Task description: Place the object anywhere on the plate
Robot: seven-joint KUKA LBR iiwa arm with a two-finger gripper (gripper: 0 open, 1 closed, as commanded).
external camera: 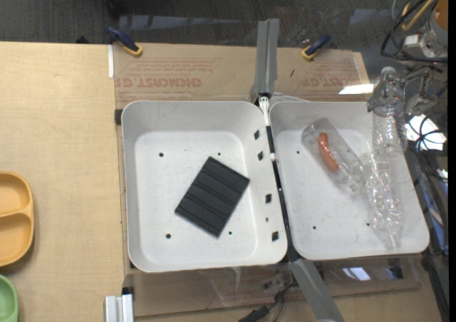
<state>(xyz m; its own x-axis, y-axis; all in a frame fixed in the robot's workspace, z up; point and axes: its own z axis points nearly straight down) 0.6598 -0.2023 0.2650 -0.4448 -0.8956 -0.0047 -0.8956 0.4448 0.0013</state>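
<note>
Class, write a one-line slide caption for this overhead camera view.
Black ridged plate lies in the left bin; clear plastic wrapping sits in the right bin.

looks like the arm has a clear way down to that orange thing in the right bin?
Probably yes. The orange object lies open from above in the right bin, but clear plastic wrap lies over and beside it and may foul a grasp.

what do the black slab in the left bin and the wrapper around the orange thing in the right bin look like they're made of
Black slab: probably matte plastic or rubber; dull, ribbed surface with no glare. Wrapper: likely thin clear plastic; see-through, crinkled, with bright glints over the orange thing.
</note>
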